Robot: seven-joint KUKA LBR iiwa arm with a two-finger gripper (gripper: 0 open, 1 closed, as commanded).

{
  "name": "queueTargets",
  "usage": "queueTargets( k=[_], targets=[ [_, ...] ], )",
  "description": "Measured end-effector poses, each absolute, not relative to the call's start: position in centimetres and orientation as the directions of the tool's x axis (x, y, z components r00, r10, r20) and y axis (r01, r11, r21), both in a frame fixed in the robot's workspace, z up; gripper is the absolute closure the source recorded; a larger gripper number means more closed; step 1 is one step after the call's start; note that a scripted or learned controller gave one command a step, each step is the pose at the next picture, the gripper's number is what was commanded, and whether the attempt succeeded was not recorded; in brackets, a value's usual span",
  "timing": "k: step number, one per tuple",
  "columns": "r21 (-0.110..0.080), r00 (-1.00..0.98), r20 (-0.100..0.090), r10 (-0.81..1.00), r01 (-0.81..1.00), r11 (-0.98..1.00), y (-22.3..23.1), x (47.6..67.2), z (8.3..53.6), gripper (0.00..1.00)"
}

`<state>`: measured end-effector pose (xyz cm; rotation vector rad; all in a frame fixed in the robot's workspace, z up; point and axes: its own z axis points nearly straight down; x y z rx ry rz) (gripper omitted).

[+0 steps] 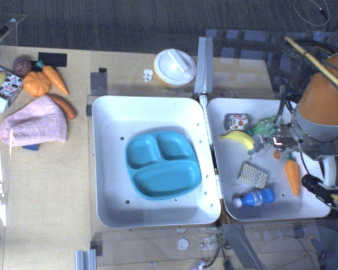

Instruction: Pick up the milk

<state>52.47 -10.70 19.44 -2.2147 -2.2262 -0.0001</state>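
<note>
The milk bottle (255,198) lies on its side at the right bin's (217,151) near edge. The gripper (265,142) hovers beside the banana (239,139); its grip cannot be judged.

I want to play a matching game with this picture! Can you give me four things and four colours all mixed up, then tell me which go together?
Things:
1. tray
2. banana
3. bottle
4. cloth

Colours:
A. pink
B. blue with a white cap
C. turquoise
D. yellow

Pairs: 1-C, 2-D, 3-B, 4-A
</note>
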Motion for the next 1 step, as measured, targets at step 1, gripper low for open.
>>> queueTargets(
  k=[1],
  targets=[
    [0.018, 0.072, 0.0, 0.997, 0.997, -0.072, -8.36, 51.91, 9.05, 0.0]
  ],
)
